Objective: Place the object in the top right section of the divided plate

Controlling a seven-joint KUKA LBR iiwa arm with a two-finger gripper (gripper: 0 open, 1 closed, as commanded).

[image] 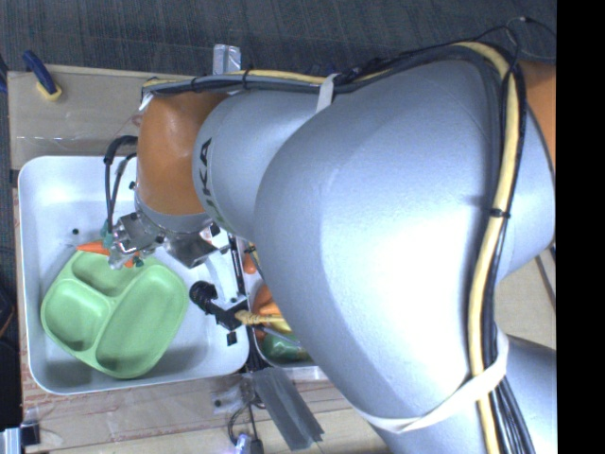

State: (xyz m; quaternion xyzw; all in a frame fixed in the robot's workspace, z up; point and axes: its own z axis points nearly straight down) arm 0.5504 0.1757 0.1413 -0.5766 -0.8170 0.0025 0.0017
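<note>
A light green divided plate (113, 315) lies in the left white bin (47, 197), tilted so its sections run diagonally. My gripper (123, 251) hangs over the plate's upper edge, reaching in under the orange wrist band (170, 154). A small orange object (92, 248) shows just left of the gripper, at the plate's top rim. I cannot make out whether it sits between the fingers or lies on the bin floor beside them.
The large grey arm (378, 235) covers most of the right bin. Orange and green items (269, 324) peek out beneath it near the divider between the bins. A blue and yellow clamp (40, 74) sits on the bench's far left corner.
</note>
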